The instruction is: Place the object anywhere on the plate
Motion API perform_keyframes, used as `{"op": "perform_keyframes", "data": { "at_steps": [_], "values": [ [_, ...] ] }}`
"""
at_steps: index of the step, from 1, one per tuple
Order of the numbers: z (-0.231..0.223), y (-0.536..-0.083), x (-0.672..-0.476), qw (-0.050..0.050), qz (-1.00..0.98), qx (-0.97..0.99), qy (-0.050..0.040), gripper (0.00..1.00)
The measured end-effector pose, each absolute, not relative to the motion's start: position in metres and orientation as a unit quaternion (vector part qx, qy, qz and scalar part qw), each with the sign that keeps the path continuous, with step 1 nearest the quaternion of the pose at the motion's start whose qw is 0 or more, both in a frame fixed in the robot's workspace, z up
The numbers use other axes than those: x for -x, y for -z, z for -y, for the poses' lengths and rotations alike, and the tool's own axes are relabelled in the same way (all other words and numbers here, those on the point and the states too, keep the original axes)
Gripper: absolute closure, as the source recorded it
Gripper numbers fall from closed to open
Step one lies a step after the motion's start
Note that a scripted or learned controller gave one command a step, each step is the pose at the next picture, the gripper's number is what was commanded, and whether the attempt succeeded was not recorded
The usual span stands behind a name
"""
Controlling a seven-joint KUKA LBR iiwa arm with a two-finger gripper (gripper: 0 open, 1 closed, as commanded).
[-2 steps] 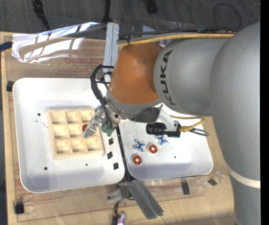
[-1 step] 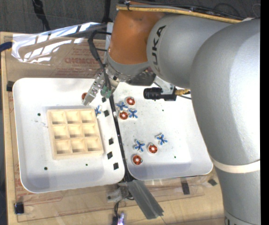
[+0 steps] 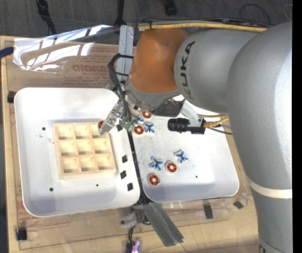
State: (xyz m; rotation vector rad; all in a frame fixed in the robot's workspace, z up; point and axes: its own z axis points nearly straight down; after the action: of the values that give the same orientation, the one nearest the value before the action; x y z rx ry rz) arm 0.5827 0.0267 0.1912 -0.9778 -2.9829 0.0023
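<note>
A pale wooden plate (image 3: 57, 157) with a three-by-three grid of pockets lies in the left bin (image 3: 40, 194). My gripper (image 3: 107, 125) hangs over the plate's upper right corner, by the wall between the bins. A small red ring (image 3: 101, 125) sits at its fingertips and looks pinched between them, just above the top right pocket. The grey arm with its orange band reaches in from the right and hides part of the right bin.
The right bin (image 3: 214, 178) holds several red rings, such as one at the front (image 3: 153, 179), and three blue crosses, one near the middle (image 3: 181, 155). Small black bits (image 3: 123, 174) lie along the left bin's right side.
</note>
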Motion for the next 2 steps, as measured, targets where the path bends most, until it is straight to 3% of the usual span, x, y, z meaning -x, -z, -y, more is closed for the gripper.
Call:
{"op": "perform_keyframes", "data": {
  "at_steps": [1,2],
  "values": [
    [-0.062,-0.269,-0.576,-0.002,0.980,0.198,0.0003,1.00],
    [-0.004,-0.240,-0.579,0.001,0.977,0.211,-0.0009,1.00]
  ]
}}
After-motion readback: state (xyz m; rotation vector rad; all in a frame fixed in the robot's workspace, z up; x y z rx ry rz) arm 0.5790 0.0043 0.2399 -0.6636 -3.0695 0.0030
